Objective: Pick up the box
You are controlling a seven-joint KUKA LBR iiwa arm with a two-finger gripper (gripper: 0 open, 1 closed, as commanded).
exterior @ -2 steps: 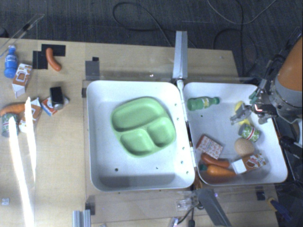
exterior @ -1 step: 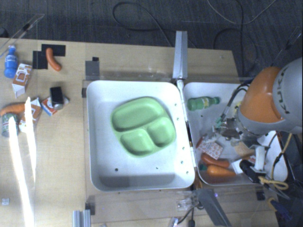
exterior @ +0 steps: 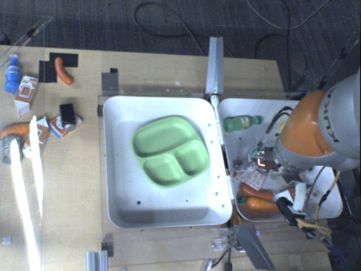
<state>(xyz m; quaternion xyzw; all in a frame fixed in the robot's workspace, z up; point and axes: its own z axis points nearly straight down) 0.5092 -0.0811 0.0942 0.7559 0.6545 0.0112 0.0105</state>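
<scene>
**Reaching into the right bin, the box not yet lifted**

Starting at the near edge of the right bin, two orange, sausage-shaped objects lie side by side against the front wall. Just behind them, touching or nearly touching, lies a small flat box with a white and red pattern; I judge this to be the box of the task. It seems to lie flat and a little turned, close to the wall between the two bins. Its edges are hard to see, because it is small and partly shaded by the arm.

Directly above and slightly right of the box is the gripper, at the end of the grey arm with the orange band. The tip is dark and cluttered with cables, so whether it is apart or together I cannot tell, and nothing is visibly held in it. The step in hand looks like the approach or descent over the box. The next move probably calls for a straight descent that catches the box across its narrow sides, without pushing the orange objects.

Farther back in the same bin lies a green bottle. The left bin holds a green divided tray.
</scene>
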